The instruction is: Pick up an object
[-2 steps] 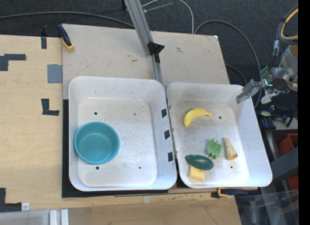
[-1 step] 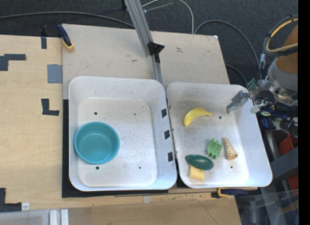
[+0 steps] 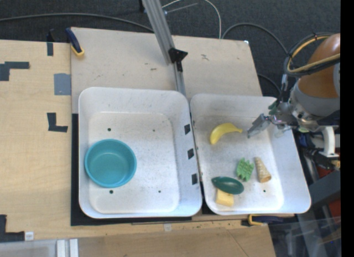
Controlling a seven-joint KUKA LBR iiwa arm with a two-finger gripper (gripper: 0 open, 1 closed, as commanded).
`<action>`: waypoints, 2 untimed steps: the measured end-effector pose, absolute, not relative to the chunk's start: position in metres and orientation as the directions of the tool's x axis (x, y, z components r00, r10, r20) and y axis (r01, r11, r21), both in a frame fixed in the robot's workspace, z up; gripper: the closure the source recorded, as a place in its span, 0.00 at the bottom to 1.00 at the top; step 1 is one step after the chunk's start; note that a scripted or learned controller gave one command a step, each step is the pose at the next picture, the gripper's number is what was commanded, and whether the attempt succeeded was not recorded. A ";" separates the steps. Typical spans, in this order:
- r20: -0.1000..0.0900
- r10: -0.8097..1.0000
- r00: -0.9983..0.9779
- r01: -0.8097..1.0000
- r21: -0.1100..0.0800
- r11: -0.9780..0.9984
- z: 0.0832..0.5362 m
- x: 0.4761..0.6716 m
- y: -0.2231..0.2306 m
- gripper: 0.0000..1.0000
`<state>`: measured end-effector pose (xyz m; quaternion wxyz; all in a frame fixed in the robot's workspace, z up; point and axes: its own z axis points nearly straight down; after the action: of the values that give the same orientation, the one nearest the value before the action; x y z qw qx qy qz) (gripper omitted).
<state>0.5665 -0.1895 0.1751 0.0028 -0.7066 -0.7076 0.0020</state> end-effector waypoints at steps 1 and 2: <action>0.000 1.000 -0.001 1.000 -0.006 0.001 0.125 0.562 -0.198 0.00; -0.001 1.000 -0.003 1.000 -0.002 0.003 0.138 0.563 -0.197 1.00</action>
<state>0.5634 -0.1970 0.1385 0.0006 -0.7061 -0.7081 0.0011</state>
